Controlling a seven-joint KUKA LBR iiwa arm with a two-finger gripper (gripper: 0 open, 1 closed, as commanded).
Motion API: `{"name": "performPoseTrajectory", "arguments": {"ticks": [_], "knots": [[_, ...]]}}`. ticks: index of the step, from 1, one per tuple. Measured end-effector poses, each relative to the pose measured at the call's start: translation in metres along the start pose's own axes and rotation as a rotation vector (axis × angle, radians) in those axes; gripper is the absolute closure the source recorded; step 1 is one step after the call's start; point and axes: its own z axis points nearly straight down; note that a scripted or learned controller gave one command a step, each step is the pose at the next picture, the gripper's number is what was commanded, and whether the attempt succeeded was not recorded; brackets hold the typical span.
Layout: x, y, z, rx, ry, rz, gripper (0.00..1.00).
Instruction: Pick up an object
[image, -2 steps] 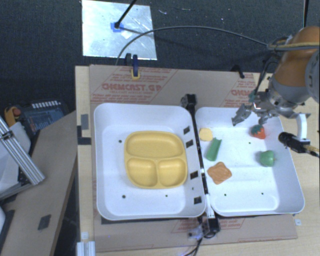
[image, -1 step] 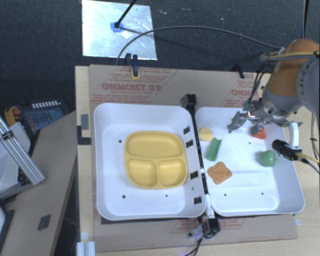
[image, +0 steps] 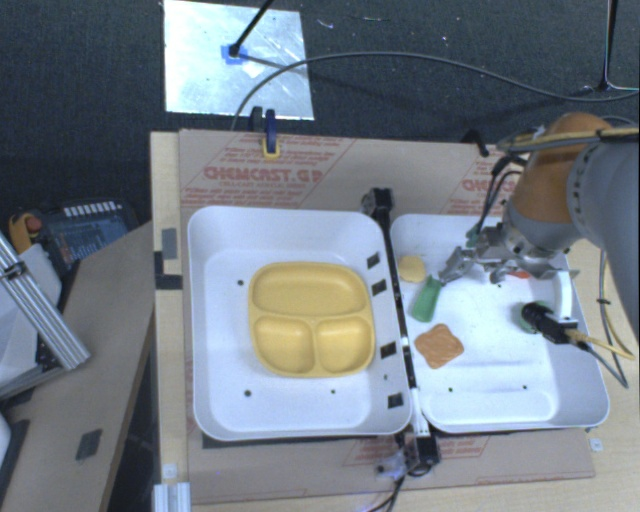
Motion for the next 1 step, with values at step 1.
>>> {"name": "performPoseTrajectory", "arguments": {"ticks": [1], "knots": [[0.0001, 0.0016, 0.0144, -0.006, -0.001, 0.001, 0.00]]}}
